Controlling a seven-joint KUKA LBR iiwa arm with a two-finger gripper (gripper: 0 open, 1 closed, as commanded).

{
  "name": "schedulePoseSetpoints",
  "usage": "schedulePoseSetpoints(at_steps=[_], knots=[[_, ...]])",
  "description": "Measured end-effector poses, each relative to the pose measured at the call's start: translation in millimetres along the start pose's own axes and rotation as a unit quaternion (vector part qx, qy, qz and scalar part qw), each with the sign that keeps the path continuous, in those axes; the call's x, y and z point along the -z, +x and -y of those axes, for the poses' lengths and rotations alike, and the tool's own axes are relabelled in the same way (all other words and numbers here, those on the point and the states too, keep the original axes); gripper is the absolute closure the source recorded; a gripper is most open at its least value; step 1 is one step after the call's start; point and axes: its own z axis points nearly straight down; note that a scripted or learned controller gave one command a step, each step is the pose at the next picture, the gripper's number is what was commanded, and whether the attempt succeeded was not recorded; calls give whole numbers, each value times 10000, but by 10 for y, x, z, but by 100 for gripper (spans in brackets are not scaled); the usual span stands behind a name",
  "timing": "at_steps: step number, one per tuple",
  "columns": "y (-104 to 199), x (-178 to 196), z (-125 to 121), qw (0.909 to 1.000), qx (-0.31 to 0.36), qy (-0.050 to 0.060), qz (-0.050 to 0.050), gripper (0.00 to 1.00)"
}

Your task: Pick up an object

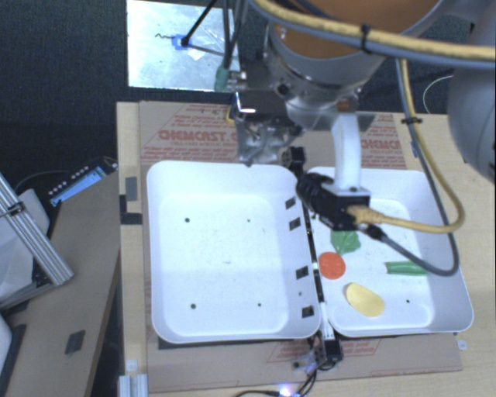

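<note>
Camera view: the claw point(263, 147) is being held over the far edge of the left bin point(225, 264); its grip cannot be told.

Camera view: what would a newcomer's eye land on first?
The grey-and-orange arm looms over the top of the view, its gripper at the far rim of the left bin. The right bin holds the colour: an orange-red disc, a yellow oval, a green scrap and a green stick.

grey arm point(474, 116) with an orange band point(387, 15); a yellow cable point(434, 48) crosses the band; below the band, a dull metal gripper point(262, 147).
</note>
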Motion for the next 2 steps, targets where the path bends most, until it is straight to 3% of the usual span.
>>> schedulePoseSetpoints(at_steps=[2], knots=[[0, 0, 0, 10000, 0, 0, 0, 100]])
